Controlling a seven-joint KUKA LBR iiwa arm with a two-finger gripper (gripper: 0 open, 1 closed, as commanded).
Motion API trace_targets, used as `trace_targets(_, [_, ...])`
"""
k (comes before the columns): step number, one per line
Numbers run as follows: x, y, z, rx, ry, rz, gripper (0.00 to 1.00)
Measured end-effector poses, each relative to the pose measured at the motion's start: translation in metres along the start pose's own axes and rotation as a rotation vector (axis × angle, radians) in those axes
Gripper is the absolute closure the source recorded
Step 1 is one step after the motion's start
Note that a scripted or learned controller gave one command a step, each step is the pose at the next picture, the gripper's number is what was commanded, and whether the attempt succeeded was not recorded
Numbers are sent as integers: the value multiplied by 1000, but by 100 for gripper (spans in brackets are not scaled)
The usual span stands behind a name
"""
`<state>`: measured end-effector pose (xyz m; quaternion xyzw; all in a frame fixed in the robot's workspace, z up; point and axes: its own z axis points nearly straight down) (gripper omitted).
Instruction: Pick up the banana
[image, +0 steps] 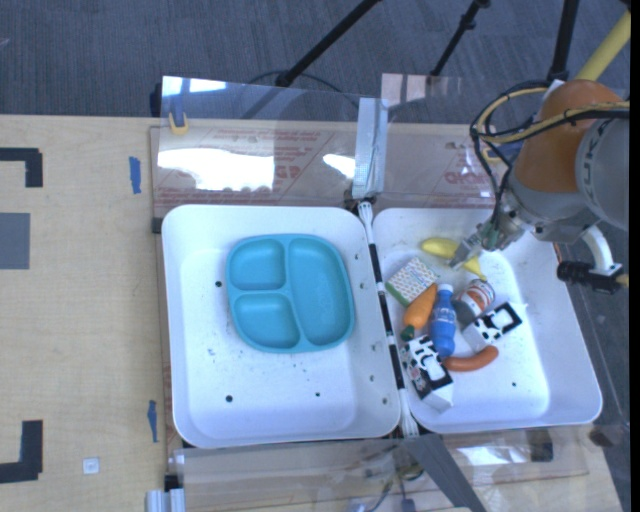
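Up close, the banana (443, 247) lies near the right bin's (570, 390) far wall, and the gripper (468, 250) sits right at its right-hand end; whether its jaws are wide or pinched I cannot tell; a grab at the tip could slide off the curved skin, or nudge the checkered box (411, 279) just beside it; no label reads from here, the can (478, 295) included.

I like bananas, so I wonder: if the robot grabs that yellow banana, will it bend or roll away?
The banana looks small, smooth and glossy, probably a stiff, light toy, so it likely won't bend. Its curved shape may rock or slip under the gripper. It lies near the right bin's back wall, beside a checkered box, so a push might nudge that.
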<state>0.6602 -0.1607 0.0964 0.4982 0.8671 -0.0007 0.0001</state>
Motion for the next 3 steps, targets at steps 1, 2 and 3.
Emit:
trace_targets(1, [15, 10, 11, 22, 2, 353, 100])
trace_targets(2, [65, 46, -89, -2, 0, 482, 100])
trace_targets(3, [109, 51, -89, 1, 2, 366, 100])
